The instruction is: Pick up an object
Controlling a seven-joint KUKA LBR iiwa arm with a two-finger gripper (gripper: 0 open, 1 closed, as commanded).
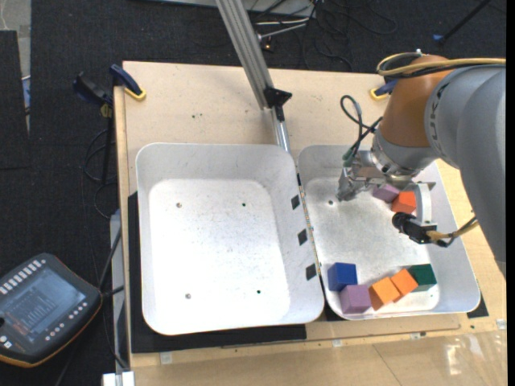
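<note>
The tabletop (201,103) carries two shallow white bins side by side. The left bin (161,175) has nothing lying on its speckled floor; the right bin (322,232) holds all the blocks. The arm (451,111) reaches in from the right and hangs over the far part of the right bin, its wrist bent down toward the bin floor.

The claw (352,185) sits low at the far left of that bin, above bare floor. Whether it is open or closed cannot be told from this angle, and nothing shows in its grip.

The relation that counts is this: the nearest blocks, a pale purple block (386,192) and an orange-red block (404,202), lie just to the right of the claw, partly under the wrist. So a grasp there would likely need a short shift rightward rather than a straight descent.

The other blocks lie well apart, at the bin's near edge: a blue block (342,276), a purple block (356,297), an orange block (385,289) and a green block (419,277), in a loose row touching or nearly so.
</note>
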